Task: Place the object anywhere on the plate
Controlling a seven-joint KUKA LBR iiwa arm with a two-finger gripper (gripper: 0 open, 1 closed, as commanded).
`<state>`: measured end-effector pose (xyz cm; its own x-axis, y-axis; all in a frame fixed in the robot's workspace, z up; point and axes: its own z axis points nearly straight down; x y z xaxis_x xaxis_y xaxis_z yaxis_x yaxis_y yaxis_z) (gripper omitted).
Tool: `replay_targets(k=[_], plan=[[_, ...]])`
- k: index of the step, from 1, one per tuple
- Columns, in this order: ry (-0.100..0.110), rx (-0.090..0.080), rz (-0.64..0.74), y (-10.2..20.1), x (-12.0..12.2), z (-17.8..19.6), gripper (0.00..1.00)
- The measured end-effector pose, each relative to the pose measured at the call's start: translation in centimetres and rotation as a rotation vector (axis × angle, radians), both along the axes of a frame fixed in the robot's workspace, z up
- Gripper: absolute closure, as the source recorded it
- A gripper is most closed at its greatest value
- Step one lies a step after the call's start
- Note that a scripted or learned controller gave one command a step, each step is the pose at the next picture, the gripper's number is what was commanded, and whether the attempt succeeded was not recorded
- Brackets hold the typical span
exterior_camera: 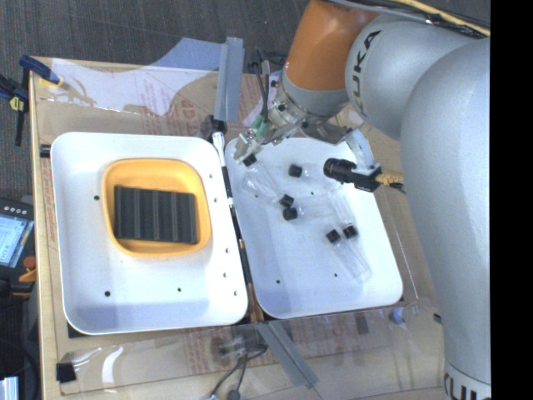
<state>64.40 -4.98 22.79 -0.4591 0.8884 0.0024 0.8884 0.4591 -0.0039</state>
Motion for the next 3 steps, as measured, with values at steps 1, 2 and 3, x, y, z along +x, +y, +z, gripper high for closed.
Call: replay_targets(k=[1,2,3], plan=[[-0.002,0.0,0.238,2.4,-0.6,-1.6,1.0],[-0.002,0.001,0.505,3.2,-2.2,-3.6,1.0],[-0.002,0.001,0.505,3.1,-2.2,-3.5,0.0]])
